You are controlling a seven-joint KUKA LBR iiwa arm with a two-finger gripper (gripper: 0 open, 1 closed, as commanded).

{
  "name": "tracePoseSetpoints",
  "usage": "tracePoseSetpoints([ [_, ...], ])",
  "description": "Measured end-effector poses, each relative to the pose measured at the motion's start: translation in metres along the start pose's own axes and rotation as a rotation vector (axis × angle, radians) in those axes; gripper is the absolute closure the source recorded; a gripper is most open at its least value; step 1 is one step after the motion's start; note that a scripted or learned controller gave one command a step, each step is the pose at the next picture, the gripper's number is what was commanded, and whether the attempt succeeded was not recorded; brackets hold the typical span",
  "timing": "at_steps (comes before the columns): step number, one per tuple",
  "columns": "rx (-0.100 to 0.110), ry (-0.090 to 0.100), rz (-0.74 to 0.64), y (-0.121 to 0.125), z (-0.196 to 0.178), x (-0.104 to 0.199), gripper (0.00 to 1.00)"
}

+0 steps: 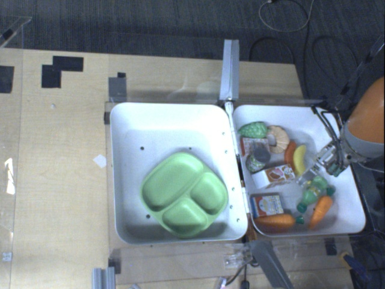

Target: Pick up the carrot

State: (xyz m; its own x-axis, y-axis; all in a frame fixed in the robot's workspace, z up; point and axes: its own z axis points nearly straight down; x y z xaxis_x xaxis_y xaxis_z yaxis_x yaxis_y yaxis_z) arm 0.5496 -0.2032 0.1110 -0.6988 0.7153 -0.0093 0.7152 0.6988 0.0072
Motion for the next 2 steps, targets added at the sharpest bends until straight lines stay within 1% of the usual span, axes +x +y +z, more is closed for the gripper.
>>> tracePoseSetpoints([
  [1, -0.004, -0.013, 0.109, -0.0401, 0.0183, 0.0338, 0.0],
  [2, -0.004, -0.013, 0.109, -0.0401, 0.0183, 0.0338, 0.0],
])
